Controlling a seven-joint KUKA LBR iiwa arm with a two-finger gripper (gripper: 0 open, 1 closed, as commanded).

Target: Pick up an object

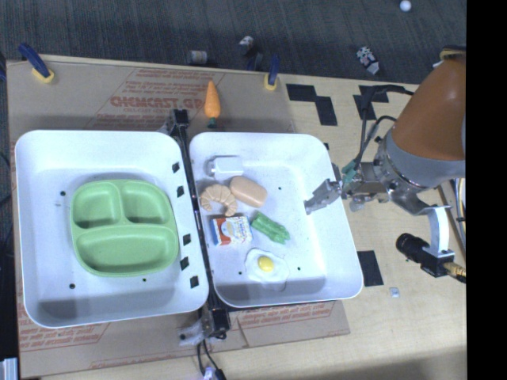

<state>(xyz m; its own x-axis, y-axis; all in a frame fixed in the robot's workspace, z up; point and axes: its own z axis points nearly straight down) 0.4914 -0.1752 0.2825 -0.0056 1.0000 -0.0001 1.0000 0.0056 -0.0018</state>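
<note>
A green divided tray (123,226) is lying in my left bin (36,212). An orange carrot toy (211,100) is resting on the cardboard (119,93) beyond both bins, and blue clamps (36,62) are gripping the table's far edge.

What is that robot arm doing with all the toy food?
The gripper hangs over the right edge of the right bin, with nothing seen between its fingers. In that bin lie a croissant, a bread roll, a green pickle, a fried egg and a small carton. The left bin holds a green divided plate.
</note>
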